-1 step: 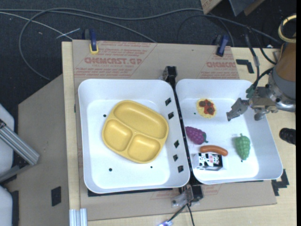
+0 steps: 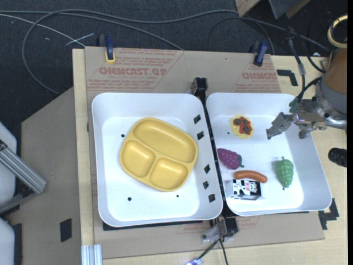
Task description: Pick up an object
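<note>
The table [image 2: 138, 65] is covered by brown board on which "CHEMCAST GP" is printed in red. Two white bins are set side by side: a yellow divided plate [image 2: 159, 154] lies in the left bin [image 2: 105, 148]. In the right bin [image 2: 309, 186] are seen green grapes [image 2: 284, 171], purple grapes [image 2: 230, 158], a black-and-white carton [image 2: 246, 189], a hot dog [image 2: 250, 176] and a small pizza [image 2: 242, 125]. The end effector [image 2: 277, 127] is held over the right bin's far side, nothing gripped; its opening cannot be told.

Divided plate [image 2: 159, 154] in left bin [image 2: 105, 148]; pizza [image 2: 242, 125], grapes [image 2: 229, 158], sausage [image 2: 250, 176], carton [image 2: 246, 190] in right bin [image 2: 314, 164]
</note>
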Available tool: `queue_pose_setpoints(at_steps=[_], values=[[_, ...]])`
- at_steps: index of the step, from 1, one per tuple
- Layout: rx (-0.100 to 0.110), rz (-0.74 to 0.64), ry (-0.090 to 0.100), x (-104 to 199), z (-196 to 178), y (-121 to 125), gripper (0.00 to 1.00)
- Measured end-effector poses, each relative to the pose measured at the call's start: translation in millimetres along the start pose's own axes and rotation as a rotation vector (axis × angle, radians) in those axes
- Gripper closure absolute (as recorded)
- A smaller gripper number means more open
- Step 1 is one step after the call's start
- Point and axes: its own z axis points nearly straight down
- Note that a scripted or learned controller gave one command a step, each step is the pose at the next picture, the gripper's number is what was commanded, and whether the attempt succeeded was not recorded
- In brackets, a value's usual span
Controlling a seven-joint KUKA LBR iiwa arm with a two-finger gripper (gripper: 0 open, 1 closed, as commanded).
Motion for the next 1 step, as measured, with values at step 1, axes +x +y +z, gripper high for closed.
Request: queue_pose_setpoints(at_steps=[1], values=[[0.006, 0.001, 0.002, -2.4, 61.5, -5.9, 0.0]])
